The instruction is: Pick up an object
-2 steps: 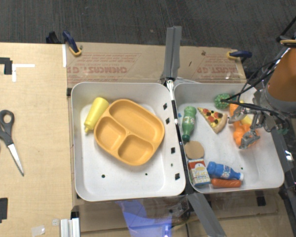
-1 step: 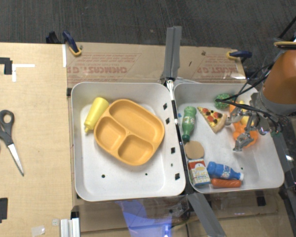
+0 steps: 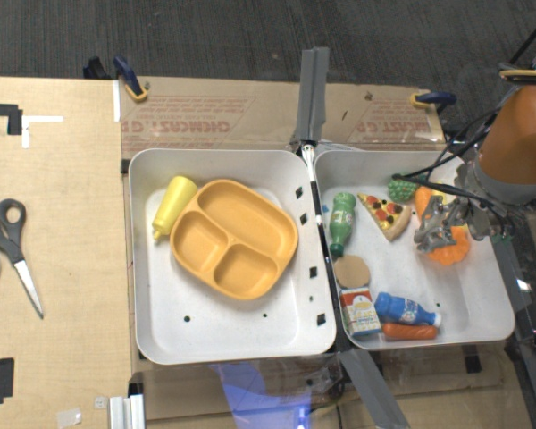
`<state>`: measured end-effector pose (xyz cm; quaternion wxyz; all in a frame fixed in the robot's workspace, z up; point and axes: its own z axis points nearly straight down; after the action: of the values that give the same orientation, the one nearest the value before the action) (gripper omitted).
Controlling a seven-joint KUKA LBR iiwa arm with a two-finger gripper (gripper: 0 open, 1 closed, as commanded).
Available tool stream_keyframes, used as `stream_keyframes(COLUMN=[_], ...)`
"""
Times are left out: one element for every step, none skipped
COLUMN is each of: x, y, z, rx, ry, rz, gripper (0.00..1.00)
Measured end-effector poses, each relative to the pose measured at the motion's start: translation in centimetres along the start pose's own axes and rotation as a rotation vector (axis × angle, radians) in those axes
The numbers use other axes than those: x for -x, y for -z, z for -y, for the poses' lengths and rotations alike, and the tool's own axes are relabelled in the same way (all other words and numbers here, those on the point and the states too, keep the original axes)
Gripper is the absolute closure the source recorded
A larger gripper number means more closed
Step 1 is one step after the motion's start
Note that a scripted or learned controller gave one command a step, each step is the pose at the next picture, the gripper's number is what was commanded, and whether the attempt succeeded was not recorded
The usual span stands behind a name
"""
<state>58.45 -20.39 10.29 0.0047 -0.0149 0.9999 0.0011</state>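
My gripper (image 3: 436, 229) hangs low over the right bin (image 3: 496, 315), at its far right part. Directly under and beside it lies an orange toy (image 3: 450, 248), which the gripper partly covers. Another orange piece (image 3: 423, 198) and a green leafy toy (image 3: 401, 189) sit just behind the gripper. A pizza slice (image 3: 385, 214) lies to its left. A green bottle (image 3: 341, 221) stands along the bin's left wall. Whether anything is gripped is hidden by the gripper body.
In the right bin's near part lie a brown round cookie (image 3: 351, 270), a small carton (image 3: 361, 314), a blue bottle (image 3: 406, 309) and an orange sausage-shaped toy (image 3: 409, 332). The left bin (image 3: 223, 333) holds a yellow divided plate (image 3: 233, 237) and a yellow bottle (image 3: 172, 205). Scissors (image 3: 14, 248) lie on the bench at left.
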Motion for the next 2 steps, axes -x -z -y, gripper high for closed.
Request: stream_keyframes(x=[0.0,-1.9], y=[0.0,-1.0], z=[0.0,0.1], rx=[0.0,-0.002], ry=[0.0,-0.091], rz=[0.0,-0.006], gripper=[0.0,0.0])
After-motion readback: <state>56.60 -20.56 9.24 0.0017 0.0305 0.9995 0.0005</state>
